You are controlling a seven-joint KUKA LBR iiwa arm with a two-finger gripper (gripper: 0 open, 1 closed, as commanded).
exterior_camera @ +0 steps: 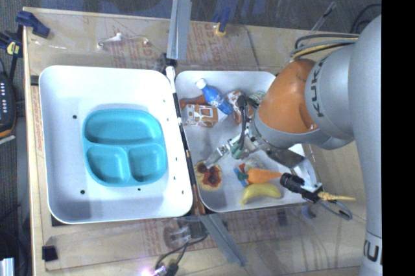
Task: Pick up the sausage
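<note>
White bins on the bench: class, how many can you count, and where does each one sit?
2. One white bin sits on the left, holding a blue tray. The other bin sits beside it on the right, holding toy food, partly under the arm.

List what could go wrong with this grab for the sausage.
1. The right bin is crowded: a carrot, banana and bottle lie near the gripper, so it may close on the wrong item.
2. The arm hides part of the bin, so I can't confirm where the sausage lies.
</note>
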